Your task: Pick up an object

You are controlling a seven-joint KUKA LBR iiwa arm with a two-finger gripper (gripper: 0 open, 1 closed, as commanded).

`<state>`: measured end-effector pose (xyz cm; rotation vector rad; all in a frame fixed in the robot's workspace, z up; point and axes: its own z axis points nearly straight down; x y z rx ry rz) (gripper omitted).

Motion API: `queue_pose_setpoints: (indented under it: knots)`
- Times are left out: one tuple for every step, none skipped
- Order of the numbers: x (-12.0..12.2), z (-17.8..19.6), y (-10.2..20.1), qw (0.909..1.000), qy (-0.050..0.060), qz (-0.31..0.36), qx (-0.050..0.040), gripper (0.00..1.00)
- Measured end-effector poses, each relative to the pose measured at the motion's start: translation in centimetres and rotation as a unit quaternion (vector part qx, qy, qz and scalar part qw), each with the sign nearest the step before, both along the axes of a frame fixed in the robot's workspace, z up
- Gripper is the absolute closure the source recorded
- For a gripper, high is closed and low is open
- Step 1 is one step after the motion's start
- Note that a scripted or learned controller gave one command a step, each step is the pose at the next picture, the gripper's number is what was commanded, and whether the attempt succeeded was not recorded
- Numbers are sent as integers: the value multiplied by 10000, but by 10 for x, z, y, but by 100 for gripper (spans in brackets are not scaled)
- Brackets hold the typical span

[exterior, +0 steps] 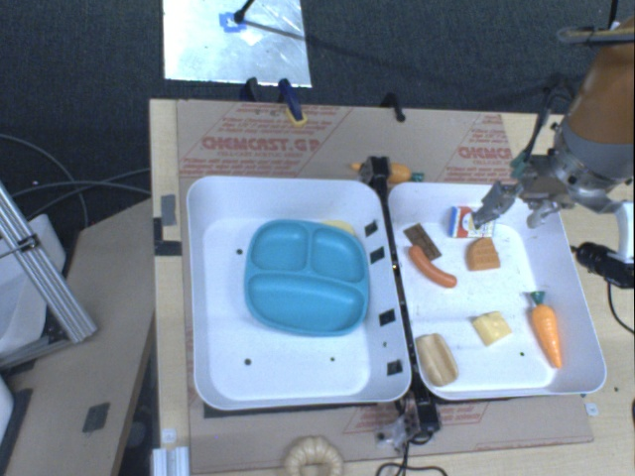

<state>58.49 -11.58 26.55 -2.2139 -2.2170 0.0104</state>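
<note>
The right bin [585,350] holds several toy foods: a small red, white and blue carton [458,221], a brown bar [421,238], a sausage [433,267], a piece of toast [483,255], a cheese cube [490,327], a carrot [546,332] and a bread roll [437,357]. My gripper [516,210] hangs over the back of this bin, just right of the carton and above the toast. It is open, one finger [490,209] reaching down beside the carton, and nothing sits between the fingers.
The left bin [213,286] carries a blue divided plate [306,276] with a small yellow thing [340,226] at its far edge. A black divider [389,266] joins the bins. A beige ring [313,456] lies at the bench front.
</note>
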Motion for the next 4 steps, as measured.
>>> queue_pose_setpoints:
  knots:
    - [2, 7, 0, 10000, -61, 11, -6, 0]
    - [1, -34, 0, 10000, -52, 0, -9, 0]
    - [1, -91, 9, 10000, -44, -6, -3, 0]
    - [3, -152, 15, 10000, -38, -5, -1, 0]
